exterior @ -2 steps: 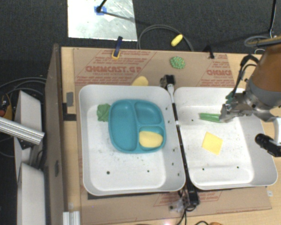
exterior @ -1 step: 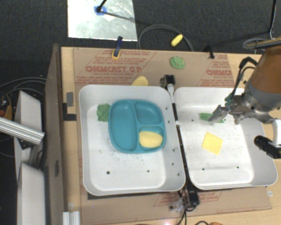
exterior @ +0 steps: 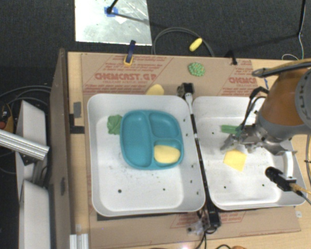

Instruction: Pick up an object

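On the desk (exterior: 119, 69) sit two white bins (exterior: 109, 191). The left one holds one blue tray (exterior: 142, 139) carrying one yellow piece (exterior: 167, 153). In the right bin the jaws' (exterior: 237, 137) state cannot be told; they hang by one yellow block (exterior: 235, 160) and one green item (exterior: 229, 129). A good pick likely needs centring over the block before closing.

foil sheet (exterior: 113, 13) on floor | cardboard (exterior: 124, 74) under bins | cables (exterior: 173, 32) behind
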### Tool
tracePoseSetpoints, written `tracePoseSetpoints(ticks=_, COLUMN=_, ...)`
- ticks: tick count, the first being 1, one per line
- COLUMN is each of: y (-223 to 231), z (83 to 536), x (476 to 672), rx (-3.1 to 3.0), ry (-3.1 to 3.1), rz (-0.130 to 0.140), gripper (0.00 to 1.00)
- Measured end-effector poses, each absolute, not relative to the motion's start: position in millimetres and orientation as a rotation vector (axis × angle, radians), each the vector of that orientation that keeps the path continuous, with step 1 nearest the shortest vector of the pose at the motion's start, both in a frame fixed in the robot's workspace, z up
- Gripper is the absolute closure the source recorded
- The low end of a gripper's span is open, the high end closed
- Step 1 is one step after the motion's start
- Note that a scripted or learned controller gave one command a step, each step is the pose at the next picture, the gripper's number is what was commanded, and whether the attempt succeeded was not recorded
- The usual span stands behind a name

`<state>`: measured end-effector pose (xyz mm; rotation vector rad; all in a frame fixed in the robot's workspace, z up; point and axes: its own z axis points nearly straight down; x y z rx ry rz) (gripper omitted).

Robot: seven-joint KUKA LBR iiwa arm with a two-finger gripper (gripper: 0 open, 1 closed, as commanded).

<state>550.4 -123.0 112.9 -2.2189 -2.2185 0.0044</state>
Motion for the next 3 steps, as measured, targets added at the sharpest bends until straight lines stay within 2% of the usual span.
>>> tracePoseSetpoints(ticks=1, y=-119.7, z=83.4, x=529.9, rx=-2.222, ry=-2.222, rz=-0.001, gripper=0.00)
tracePoseSetpoints(ticks=2, y=-120.9, z=96.4, x=532.3, rx=-2.228, ry=-2.224, rz=-0.005, gripper=1.00)
tracePoseSetpoints(ticks=3, y=-120.8, z=96.0, x=532.2, rx=-2.228, ry=-2.224, rz=-0.005, gripper=0.00)
